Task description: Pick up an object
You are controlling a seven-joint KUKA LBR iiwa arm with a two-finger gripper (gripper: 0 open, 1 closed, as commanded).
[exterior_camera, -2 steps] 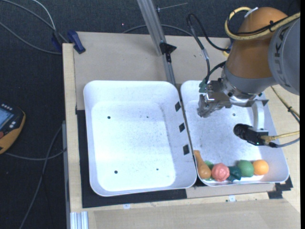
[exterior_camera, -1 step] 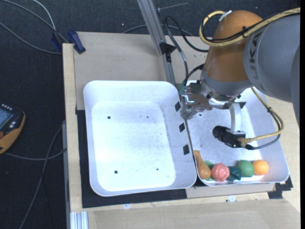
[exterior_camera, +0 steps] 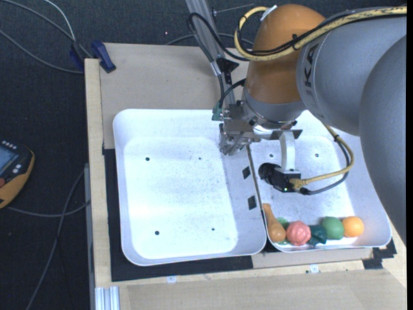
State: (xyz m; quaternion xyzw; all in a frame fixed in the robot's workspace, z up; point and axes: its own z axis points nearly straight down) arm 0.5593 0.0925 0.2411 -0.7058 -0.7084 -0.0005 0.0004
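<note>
A row of small objects lies along the right bin's (exterior_camera: 371, 234) near edge: orange ball (exterior_camera: 353, 225), green piece (exterior_camera: 333, 227), pink lump (exterior_camera: 297, 232), orange pin (exterior_camera: 274, 225); the gripper (exterior_camera: 232, 142) hangs at eleven o'clock from them, over the bins' shared rim; its grip cannot be made out.

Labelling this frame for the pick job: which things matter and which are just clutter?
Job:
gripper
orange ball
green ball
pink ball
right bin

Lying about:
left bin
blue clamp
handheld controller
floor cables
</note>
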